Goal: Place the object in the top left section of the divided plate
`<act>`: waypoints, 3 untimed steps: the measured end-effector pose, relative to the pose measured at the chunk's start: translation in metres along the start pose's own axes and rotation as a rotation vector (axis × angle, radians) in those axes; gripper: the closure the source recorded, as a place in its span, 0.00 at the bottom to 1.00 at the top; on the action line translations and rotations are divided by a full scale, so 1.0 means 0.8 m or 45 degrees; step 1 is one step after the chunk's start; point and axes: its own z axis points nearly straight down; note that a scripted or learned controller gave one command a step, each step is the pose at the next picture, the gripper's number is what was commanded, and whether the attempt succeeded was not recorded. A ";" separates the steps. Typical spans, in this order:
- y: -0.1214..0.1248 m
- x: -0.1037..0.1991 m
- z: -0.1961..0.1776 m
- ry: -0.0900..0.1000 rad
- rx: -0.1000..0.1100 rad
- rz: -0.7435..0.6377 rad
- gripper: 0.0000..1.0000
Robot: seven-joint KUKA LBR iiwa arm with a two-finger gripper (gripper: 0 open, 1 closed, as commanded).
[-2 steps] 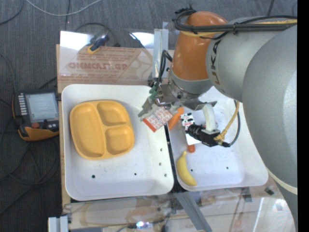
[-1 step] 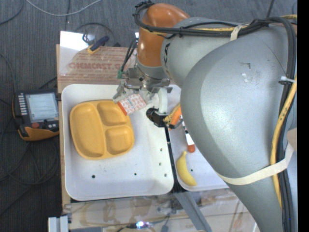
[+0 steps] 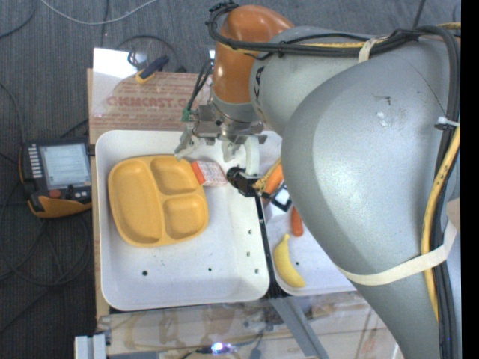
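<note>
A yellow divided plate (image 3: 157, 199) lies in the left white bin (image 3: 179, 275), towards its far left. A small orange-and-white packet (image 3: 207, 173) rests at the plate's right rim, beside the far right section. My gripper (image 3: 217, 151) hangs just above and behind the packet, under the orange wrist band. Its two fingers (image 3: 251, 154) stand wide apart, and the packet lies below them, not clamped between them.
The big grey arm covers most of the right bin. Along that bin's left side lie a black item (image 3: 239, 179), a carrot (image 3: 273, 176), a small red piece (image 3: 296, 221) and a banana (image 3: 288, 261). A cardboard sheet (image 3: 146, 99) sits behind the left bin.
</note>
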 end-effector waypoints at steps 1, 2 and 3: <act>-0.001 0.000 -0.010 -0.008 0.003 -0.004 1.00; -0.055 0.035 -0.032 0.001 -0.001 0.032 1.00; -0.101 0.039 0.012 0.000 0.003 0.159 1.00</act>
